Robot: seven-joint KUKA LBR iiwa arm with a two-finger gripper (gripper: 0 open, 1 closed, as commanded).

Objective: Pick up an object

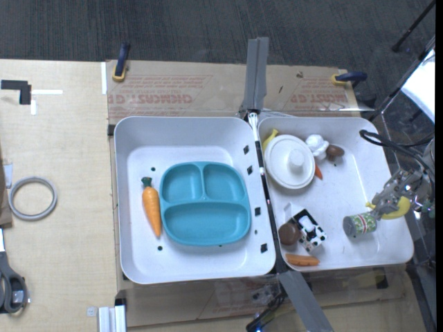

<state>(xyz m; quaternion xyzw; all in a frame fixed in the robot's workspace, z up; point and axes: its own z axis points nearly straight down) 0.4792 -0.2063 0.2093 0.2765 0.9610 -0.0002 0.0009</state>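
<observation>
My gripper (392,196) hangs low over the right edge of the right bin (346,178), reaching in from the right. Directly under its tip lies a yellow banana-like toy (396,211), touching or nearly touching it. A green can (360,224) lies on its side just left of that. Further left in the same bin are a black-and-white cow toy (313,232), a brown ball (288,234) and a small carrot (302,259). A white round lid (291,161) sits at the bin's back left.
The left bin (131,158) holds a blue divided plate (205,203) and an orange carrot (151,207). A white garlic toy (317,144) and a brown piece (335,153) lie behind the lid. Black cables (387,142) run by the right bin's rim.
</observation>
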